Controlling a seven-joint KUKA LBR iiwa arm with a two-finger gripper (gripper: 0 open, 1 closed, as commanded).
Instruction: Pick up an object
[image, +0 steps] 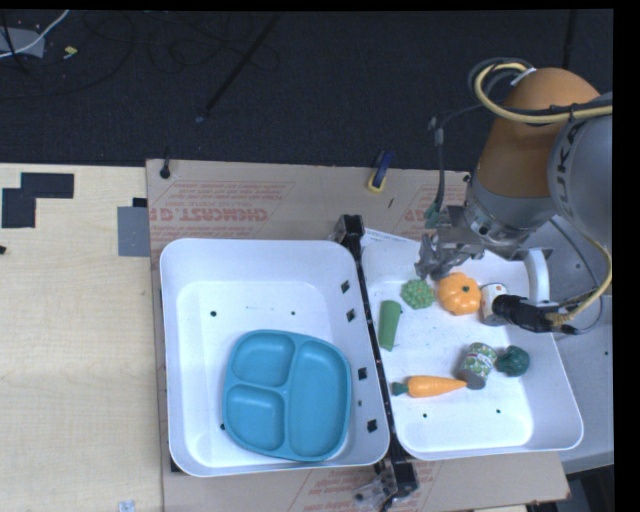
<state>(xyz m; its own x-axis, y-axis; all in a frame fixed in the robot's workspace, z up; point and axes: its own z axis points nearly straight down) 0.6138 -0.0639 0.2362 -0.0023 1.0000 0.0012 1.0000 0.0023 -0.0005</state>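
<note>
The right bin (500, 425) holds several toy foods. A green broccoli piece (418, 294) lies next to an orange pumpkin (459, 294) near the bin's back. A green cucumber (389, 324) lies by the left wall, and a carrot (433, 385) points left in the middle. A grey-green can-like piece (479, 362) and a dark green round piece (514, 361) sit to the right. My gripper (436, 262) hangs just above and behind the broccoli and pumpkin, with nothing visibly between its fingers.
The left bin (190, 300) holds a blue divided plate (288, 394). A black divider (362, 330) runs between the two bins. Cardboard (250, 200) lies under both bins. Free floor shows at the right bin's front.
</note>
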